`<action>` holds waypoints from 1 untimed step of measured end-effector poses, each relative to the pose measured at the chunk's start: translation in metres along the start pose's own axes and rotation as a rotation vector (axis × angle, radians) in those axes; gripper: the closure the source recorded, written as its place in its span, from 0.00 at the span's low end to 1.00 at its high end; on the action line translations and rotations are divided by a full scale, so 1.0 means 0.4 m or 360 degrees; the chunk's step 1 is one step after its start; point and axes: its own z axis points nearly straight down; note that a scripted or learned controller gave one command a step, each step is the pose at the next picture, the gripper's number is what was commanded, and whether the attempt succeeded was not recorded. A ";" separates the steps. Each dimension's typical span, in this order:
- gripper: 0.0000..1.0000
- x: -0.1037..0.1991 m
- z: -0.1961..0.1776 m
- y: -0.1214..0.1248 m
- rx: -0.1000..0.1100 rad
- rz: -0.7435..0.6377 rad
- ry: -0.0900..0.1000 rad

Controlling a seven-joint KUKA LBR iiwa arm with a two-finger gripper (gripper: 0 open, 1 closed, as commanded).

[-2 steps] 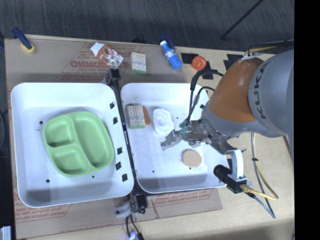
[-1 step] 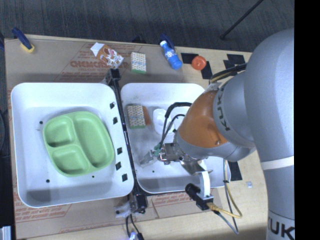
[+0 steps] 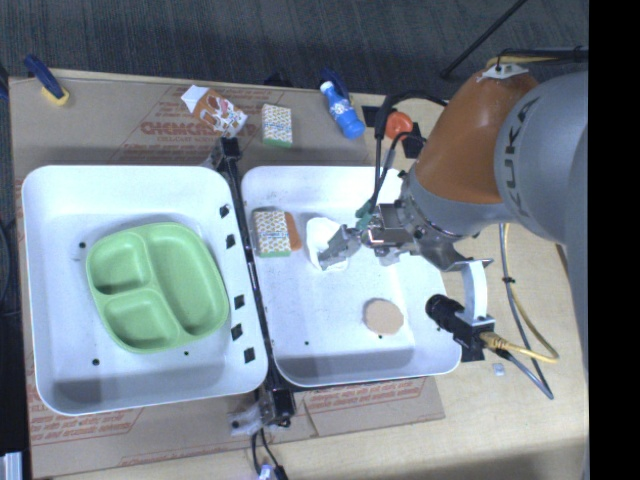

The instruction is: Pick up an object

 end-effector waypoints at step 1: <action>0.00 0.001 0.002 -0.001 0.0004 0.0000 0.0001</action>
